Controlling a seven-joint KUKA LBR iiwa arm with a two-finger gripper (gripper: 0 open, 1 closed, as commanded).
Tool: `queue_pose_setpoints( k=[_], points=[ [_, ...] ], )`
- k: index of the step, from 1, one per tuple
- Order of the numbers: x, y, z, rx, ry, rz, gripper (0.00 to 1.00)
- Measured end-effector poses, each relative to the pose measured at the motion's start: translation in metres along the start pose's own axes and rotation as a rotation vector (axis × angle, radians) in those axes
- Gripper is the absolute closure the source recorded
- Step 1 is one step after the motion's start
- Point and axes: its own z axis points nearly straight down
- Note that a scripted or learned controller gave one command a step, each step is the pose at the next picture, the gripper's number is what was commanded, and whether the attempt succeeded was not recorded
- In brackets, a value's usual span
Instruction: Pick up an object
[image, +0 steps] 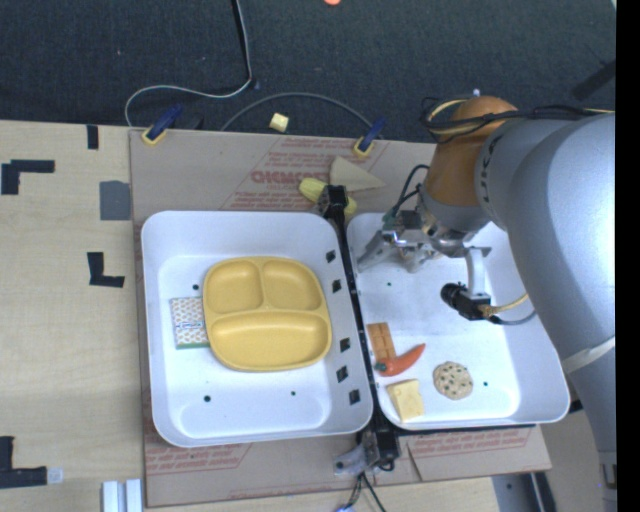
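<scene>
A: Right bin (540, 395), what's in it?

B: Four things, all along its near-left part. An orange block (379, 340) by the left wall, a red-orange chili-shaped piece (405, 359) just beside it, tilted, seems to touch the block's lower end. A yellow cheese-like block (406, 399) below those, near the front edge. A round cookie (453, 380) to the right of the chili, apart from it.

A: Arm?

B: Grey arm (560, 210) in from the right, orange band (462, 165) above the wrist. The hand (400, 247) sits over the far-left part of the right bin, low, close to the divider between the bins.

A: Holding anything?

B: Nothing visible in it. Fingers, apart or together, cannot tell; the metal parts blur into the white floor. All four things lie well apart from the hand.

A: Left bin (160, 300)?

B: A yellow divided tray (268, 312) in the middle, flat. A small patterned sponge-like pad (187, 321) touching the tray's left edge.

A: Outside the bins?

B: Both bins on cardboard on the desk (60, 330). A yellow clip thing (322, 189) and a tan wedge (356, 176) behind the bins, near the divider's far end. A tiny yellow cube (279, 122) further back on dark carpet. A black cable part (466, 299) hangs off the wrist over the right bin.
</scene>
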Motion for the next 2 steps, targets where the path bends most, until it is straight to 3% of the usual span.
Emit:
queue_pose_setpoints(
  k=[1,2],
  points=[
    [-0.004,0.014,0.001,0.008,0.003,0.000,0.00],
    [-0.057,0.011,-0.058,-0.002,0.000,0.005,0.00]
  ],
)
